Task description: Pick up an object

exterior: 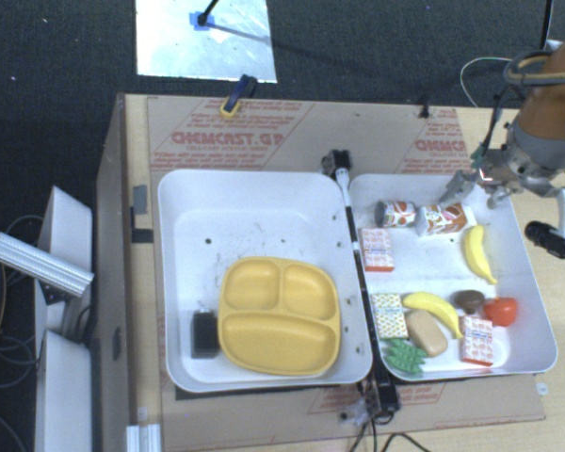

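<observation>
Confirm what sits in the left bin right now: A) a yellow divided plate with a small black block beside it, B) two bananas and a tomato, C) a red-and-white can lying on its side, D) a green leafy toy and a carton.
A: the left bin holds the yellow divided plate with the small black block just off its left edge; the bananas, tomato and cartons all lie in the right bin.
</observation>
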`<state>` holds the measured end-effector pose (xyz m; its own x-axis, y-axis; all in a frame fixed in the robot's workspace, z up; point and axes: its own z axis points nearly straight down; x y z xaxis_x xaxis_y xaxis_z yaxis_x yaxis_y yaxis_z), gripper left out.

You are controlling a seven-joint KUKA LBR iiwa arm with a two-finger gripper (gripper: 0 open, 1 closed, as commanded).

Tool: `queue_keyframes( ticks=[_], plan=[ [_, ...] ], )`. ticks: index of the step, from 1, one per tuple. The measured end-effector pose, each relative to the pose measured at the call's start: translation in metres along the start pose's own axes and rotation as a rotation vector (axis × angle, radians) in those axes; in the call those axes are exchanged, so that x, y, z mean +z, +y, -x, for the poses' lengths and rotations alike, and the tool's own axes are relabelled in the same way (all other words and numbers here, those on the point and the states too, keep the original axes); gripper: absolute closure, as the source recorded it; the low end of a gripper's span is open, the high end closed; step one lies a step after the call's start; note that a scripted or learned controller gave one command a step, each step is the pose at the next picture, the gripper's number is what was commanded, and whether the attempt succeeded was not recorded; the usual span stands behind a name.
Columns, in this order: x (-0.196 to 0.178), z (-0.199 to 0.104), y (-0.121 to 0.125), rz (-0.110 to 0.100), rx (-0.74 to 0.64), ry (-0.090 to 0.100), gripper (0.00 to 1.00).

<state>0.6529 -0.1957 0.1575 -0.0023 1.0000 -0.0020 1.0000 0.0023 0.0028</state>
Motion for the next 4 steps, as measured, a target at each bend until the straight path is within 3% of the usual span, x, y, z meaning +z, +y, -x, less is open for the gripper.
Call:
queue_keyframes(
  ticks=[1,2,3,4],
  plan=[
    [0.01,0.011,-0.035,-0.001,0.001,0.0,0.0],
    [0.074,0.01,-0.049,-0.003,0.001,0.002,0.0],
    [0.062,0.011,-0.048,0.002,0.001,0.001,1.0],
    [-0.01,-0.069,0.018,0.004,-0.003,0.003,1.0]
  ],
)
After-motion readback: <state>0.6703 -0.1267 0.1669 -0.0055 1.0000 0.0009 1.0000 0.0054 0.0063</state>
